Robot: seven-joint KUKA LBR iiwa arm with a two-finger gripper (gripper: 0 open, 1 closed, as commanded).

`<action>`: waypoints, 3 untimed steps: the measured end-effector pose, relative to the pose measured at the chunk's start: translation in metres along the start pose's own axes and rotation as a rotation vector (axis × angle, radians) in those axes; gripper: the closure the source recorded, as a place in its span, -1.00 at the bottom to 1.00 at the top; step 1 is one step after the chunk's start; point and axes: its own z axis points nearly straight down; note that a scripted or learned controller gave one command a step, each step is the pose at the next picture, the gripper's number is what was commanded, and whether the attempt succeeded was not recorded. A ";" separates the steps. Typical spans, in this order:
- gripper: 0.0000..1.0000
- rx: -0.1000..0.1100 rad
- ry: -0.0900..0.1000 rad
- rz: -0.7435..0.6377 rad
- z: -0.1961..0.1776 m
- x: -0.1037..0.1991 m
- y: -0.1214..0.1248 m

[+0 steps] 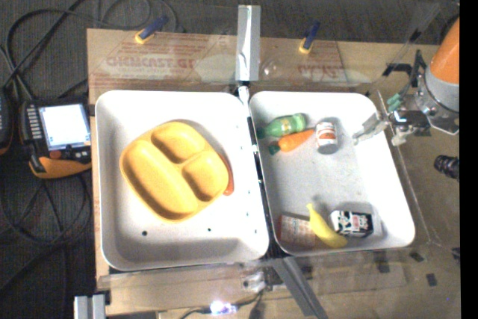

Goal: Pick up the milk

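— White-and-black milk carton (352,223): where does it lie?

— On its side in the near right corner of the right shallow white plastic bin (388,168), just beside a yellow banana (326,228) and a brown packet (297,230).

— And the metal two-finger gripper (371,128)?

— At that bin's far right rim, well apart from the carton. Its fingers look spread, with nothing between them.

— What else?

— A green bottle (284,124), an orange carrot (293,140) and a small can (327,137) lie at the far end; a yellow divided plate (174,168) sits in the left bin (112,235).

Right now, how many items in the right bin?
6. Green bottle and carrot near the top-left corner, small can beside them; brown packet, banana and milk carton along the front edge. More may hide underneath.
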 end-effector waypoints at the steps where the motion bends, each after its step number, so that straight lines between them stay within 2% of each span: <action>1: -1.00 0.000 0.001 0.082 0.025 0.039 -0.010; 2: -1.00 0.000 -0.002 0.144 0.123 0.112 0.009; 3: -1.00 -0.013 -0.001 0.142 0.130 0.077 0.007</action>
